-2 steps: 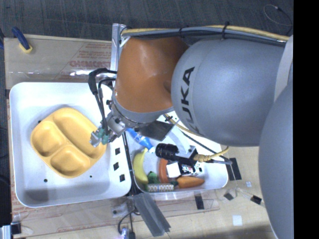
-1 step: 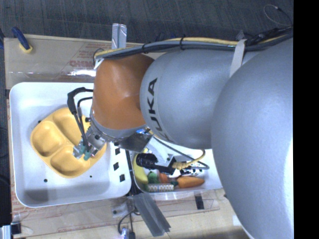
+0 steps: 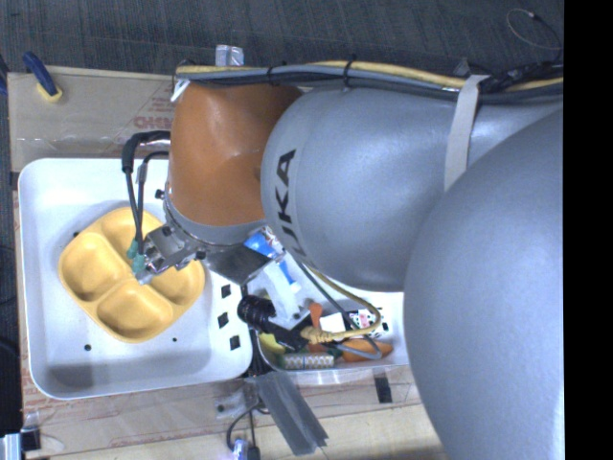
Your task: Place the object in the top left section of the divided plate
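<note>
In the camera view the arm (image 3: 402, 180) takes most of the picture. It comes in from the right, grey and very big, and its orange band (image 3: 225, 156) sits above the wrist near the middle top. Cables (image 3: 383, 73) run along the upper side of the arm, and a thin black hose (image 3: 134, 175) bends down from the band toward the wrist.

The left bin (image 3: 43, 286) is white and shallow. In it lies the plate (image 3: 110, 276), yellow and divided in three sections. One section is at the upper part, one at the left and one at the lower right.

The end effector (image 3: 144, 262) is low over the plate, about where the ridges between the sections meet, at the right side of the upper section. A small green-blue spot is at its tip, but it is too small and blurred to say what it is. I cannot tell if the end effector is wide, narrow or holding something, because the wrist covers it.

The right bin (image 3: 230, 338) is mostly hidden under the arm. At its lower edge a heap of small objects (image 3: 321, 338) is visible, with orange, yellow, white, blue and black parts; they touch each other and I cannot separate them well. Which one is the task's object I cannot tell.

Brown cardboard (image 3: 86, 103) lies under the bins at the top left, on the table (image 3: 115, 17).
</note>
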